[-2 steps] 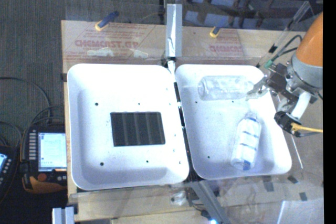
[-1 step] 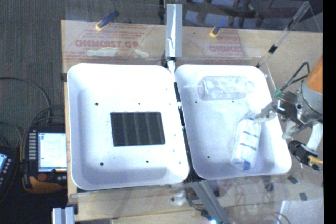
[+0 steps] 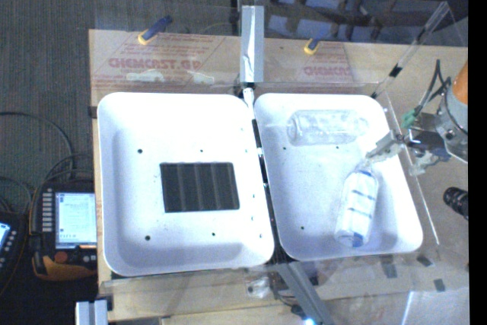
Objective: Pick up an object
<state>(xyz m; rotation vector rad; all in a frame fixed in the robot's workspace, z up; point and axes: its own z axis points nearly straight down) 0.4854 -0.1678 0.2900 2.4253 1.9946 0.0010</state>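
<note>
**Overhead, two bins and two clear bottles**

Largest is the counter (image 3: 106, 57), a pale wooden surface carrying everything else. On it sit two shallow white bins side by side. Taking the right bin (image 3: 300, 236) as the landmark, the left bin (image 3: 122, 240) lies directly against its left rim, and a dark ribbed rectangular panel (image 3: 199, 186) lies flat on that neighbour's floor.

A clear acrylic wall (image 3: 358, 34) stands along the far side of the right bin, with a metal post (image 3: 252, 46) rising at the far corner where the two bins meet.

Inside the right bin lie two clear plastic bottles. One bottle with a blue-printed label (image 3: 358, 208) rests on its side near the bin's near right corner, tilted slightly. The other, a plain clear bottle (image 3: 323, 126), lies along the bin's far wall.

The tool (image 3: 421, 143) hangs just over the right bin's right rim, apart from both bottles; whether it is wide or narrow I cannot tell.
</note>
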